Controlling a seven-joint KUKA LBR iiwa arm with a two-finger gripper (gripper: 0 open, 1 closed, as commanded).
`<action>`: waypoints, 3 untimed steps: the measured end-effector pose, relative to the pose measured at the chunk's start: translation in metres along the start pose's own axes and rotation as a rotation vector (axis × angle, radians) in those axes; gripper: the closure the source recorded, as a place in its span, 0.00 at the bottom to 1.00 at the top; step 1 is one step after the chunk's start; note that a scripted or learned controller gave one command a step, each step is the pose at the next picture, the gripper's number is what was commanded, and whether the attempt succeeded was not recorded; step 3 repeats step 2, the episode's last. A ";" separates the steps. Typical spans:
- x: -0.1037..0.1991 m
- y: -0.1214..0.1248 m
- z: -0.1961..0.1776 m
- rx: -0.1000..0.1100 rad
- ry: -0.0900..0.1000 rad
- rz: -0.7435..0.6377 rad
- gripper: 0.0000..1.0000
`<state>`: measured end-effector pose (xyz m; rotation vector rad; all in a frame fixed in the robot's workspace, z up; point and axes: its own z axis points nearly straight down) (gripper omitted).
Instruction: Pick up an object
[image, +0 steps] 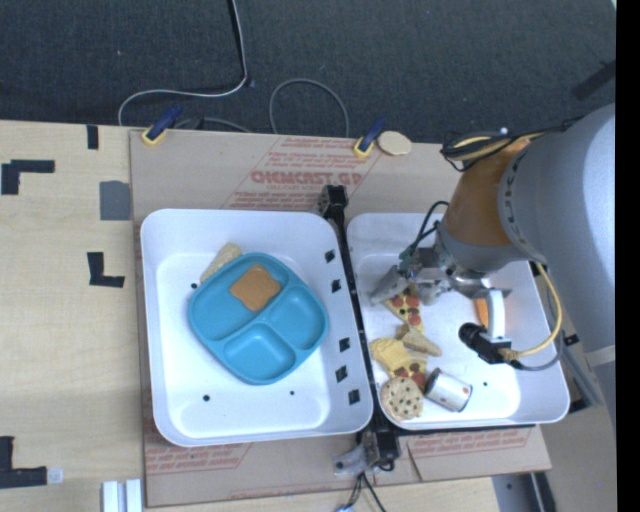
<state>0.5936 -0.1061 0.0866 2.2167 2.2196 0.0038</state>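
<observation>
I am reaching my gripper (400, 283) down into the right bin (535, 405), and whether my fingers are spread or closed I cannot tell. Just beneath them a pizza slice (405, 307) is lying, with yellow pieces (400, 352), a cookie (403, 397) and a small can (447, 390) beyond. The left bin (170, 400) is carrying a blue tray (260, 325) with a brown square (255, 288).

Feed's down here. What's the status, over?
Gripper low in right bin, over pizza slice. Nothing seen held. Cookie, can close by.
</observation>
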 end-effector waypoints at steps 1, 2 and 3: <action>0.004 -0.006 0.000 -0.001 -0.002 0.000 0.00; 0.004 -0.006 -0.010 -0.001 -0.001 0.000 1.00; 0.004 -0.006 -0.010 -0.001 -0.001 0.000 1.00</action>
